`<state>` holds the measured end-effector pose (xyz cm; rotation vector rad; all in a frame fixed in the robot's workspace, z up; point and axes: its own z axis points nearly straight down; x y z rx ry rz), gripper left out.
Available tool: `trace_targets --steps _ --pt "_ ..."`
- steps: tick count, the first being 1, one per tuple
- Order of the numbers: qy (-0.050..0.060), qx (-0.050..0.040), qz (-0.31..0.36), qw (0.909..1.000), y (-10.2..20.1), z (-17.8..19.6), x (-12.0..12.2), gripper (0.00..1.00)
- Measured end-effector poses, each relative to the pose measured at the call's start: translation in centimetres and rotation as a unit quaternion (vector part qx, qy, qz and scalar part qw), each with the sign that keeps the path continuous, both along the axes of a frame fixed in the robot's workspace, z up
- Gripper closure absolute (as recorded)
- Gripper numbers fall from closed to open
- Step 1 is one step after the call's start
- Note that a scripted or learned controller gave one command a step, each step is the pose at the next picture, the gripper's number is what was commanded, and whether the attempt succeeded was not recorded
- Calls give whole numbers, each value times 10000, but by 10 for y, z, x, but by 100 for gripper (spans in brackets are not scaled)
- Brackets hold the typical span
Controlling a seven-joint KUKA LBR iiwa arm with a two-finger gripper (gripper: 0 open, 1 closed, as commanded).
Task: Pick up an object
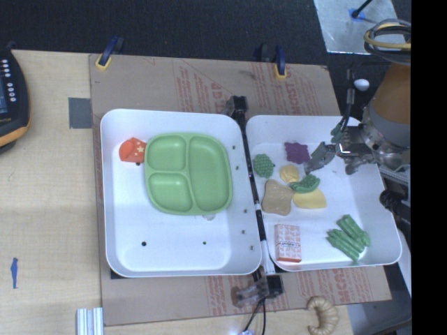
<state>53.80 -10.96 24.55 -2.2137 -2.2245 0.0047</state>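
Camera view, right of centre: the gripper (323, 158) hangs over the right bin (377, 215), fingers apart and gripping nothing. Toys sit just below-left, a green piece (305, 183) nearest. Pick not yet made.

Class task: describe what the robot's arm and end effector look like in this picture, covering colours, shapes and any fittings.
The arm enters from the right as a bulky rounded body, grey with an orange band above the wrist. At its tip sits the end effector, a dark grey metal assembly of angular brackets and thin linkages ending in slim dark fingers. A thin upright rod with a small white knob stands by the wrist.
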Motion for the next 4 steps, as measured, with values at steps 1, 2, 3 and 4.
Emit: trace_targets --steps 1,2,3,4 --pt "10 -7 0 10000 -13 -84 30 0" --pt "-25 -18 20 10000 -29 -156 79 0" --pt "-34 -7 11 10000 -47 -152 121 0" --pt "-12 -4 23 10000 -47 -142 119 100"
